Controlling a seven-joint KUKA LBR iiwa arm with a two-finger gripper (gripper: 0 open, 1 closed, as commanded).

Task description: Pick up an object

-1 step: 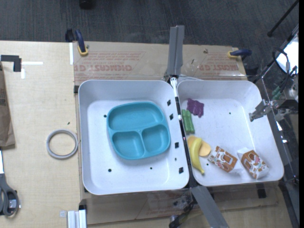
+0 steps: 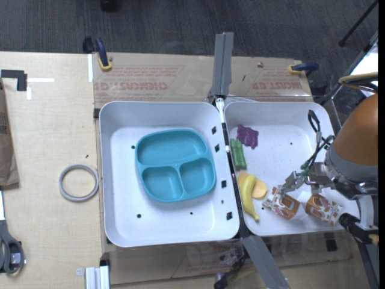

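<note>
Two small snack packs, brown and orange with white ends, lie in the right bin (image 2: 283,125) near its front. One pack (image 2: 284,205) sits right under the gripper (image 2: 295,181); the other pack (image 2: 320,209) lies just beside it. I cannot tell how the gripper is set. A banana (image 2: 246,192), a green block (image 2: 239,155) and a purple toy (image 2: 247,135) share that bin. The left bin (image 2: 114,179) holds a blue divided plate (image 2: 175,165).

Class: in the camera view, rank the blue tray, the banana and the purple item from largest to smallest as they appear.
1. blue tray
2. banana
3. purple item
No close calls here.
</note>
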